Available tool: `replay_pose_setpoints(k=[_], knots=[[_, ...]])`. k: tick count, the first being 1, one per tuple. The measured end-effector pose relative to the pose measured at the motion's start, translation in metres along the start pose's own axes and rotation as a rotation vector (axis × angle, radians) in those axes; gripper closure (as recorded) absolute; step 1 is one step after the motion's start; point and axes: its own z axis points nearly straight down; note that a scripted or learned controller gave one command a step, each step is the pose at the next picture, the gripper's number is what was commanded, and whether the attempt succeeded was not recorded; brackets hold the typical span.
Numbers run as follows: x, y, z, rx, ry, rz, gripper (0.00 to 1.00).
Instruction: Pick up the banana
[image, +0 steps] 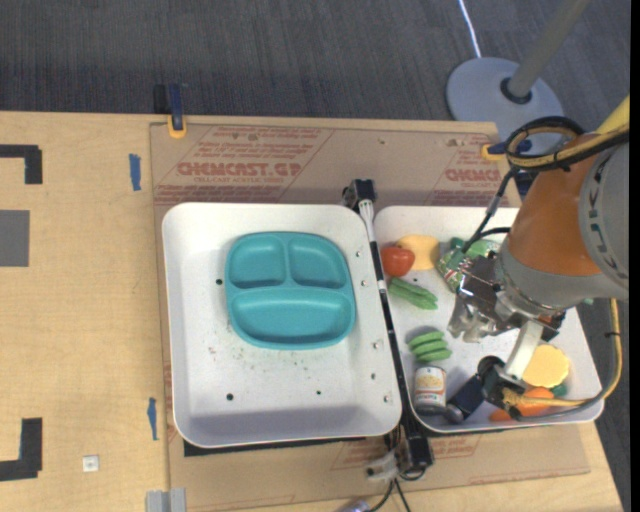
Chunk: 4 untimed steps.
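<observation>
camera view, looking down at a slant: worktop (80, 300) with two shallow white bins side by side. left bin (200, 400) holds a teal divided plate (290, 287). right bin (590, 385) holds a red tomato (397, 260), green pods (428, 346), a small jar (430, 385) and the banana (420, 248), a yellow piece near the bin's far left corner, just beside the tomato. end effector (480, 320) hangs over the bin's middle, apart from the banana; whether it is spread or closed cannot be told.
</observation>
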Motion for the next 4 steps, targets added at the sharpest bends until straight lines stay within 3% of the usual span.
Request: replay_pose_setpoints(k=[1, 2, 3, 4], knots=[[0.001, 0.001, -0.010, -0.001, 0.000, -0.002, 1.00], [0.047, -0.029, 0.031, 0.007, -0.001, 0.119, 1.00], [-0.029, 0.014, 0.030, 0.002, -0.001, 0.188, 1.00], [0.045, -0.027, 0.031, 0.003, -0.001, 0.422, 1.00]])
